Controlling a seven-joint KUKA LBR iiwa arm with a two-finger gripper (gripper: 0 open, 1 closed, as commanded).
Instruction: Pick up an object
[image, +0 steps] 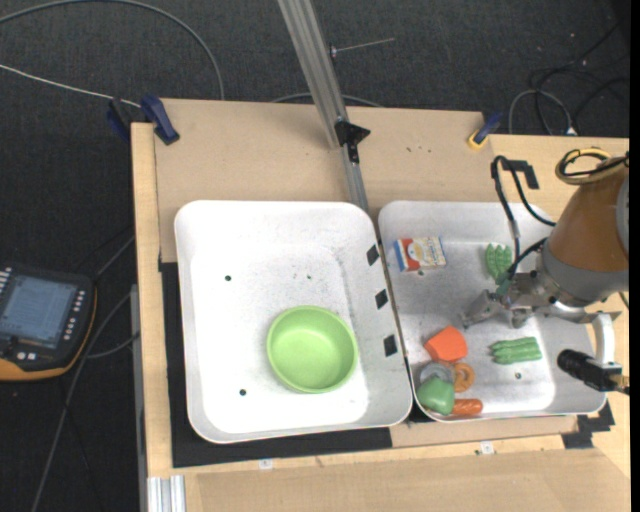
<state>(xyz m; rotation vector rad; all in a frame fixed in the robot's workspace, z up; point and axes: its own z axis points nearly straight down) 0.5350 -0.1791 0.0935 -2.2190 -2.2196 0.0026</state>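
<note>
Gripper (487, 308) low in right bin (470, 215), metal fingers spread, gripping nothing; orange block (447, 345) just below-left, ridged green toy (516, 350) below-right, green piece (498, 260) above, red-blue carton (418, 253) near top edge. Left bin (260, 235) holds round green bowl (312, 348), much bare floor

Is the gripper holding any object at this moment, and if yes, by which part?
Nothing is held. The gripper hangs above bare floor of the right bin, with no object between its fingers.
</note>
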